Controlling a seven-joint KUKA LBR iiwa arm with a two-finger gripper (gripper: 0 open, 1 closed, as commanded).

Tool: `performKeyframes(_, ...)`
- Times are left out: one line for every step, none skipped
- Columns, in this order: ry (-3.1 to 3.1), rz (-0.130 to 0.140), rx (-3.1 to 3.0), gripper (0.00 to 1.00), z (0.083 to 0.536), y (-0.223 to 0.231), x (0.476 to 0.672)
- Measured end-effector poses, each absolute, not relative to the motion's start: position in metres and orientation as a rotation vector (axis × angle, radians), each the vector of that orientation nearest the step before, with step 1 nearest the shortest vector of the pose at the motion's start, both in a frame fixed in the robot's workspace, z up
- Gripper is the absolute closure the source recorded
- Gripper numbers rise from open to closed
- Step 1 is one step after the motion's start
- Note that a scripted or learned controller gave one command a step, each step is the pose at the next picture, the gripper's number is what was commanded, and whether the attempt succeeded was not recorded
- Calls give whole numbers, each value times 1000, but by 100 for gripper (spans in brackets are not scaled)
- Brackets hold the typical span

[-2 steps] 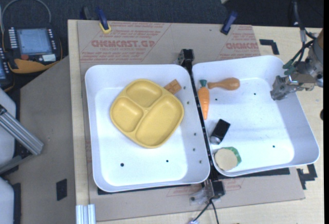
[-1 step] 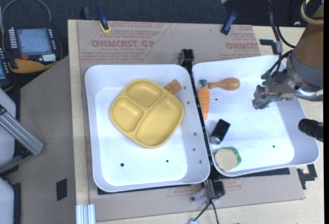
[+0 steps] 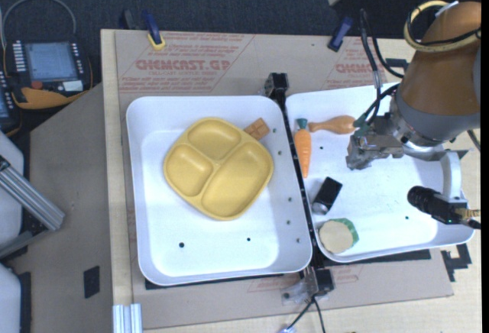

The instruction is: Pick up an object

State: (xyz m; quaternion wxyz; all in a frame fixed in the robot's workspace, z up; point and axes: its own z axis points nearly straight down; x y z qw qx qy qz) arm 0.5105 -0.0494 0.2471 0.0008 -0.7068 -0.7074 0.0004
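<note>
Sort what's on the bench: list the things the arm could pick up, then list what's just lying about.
For the job:
tool
carrot
black block
round slice with green rim
tan drumstick-shaped toy
yellow divided plate
small brown block

Just lying about:
handheld control pendant
blue clamps

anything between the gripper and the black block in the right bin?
No. In the camera view the gripper hangs over the right bin, and the stretch down-left to the black block is bare white floor. The carrot lies off to the left of that line.
</note>
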Motion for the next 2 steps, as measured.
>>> performKeyframes(-2225, 1, -2211, 100, 235, 11, 499)
performKeyframes(-2224, 3, -2211, 100, 223, 62, 499)
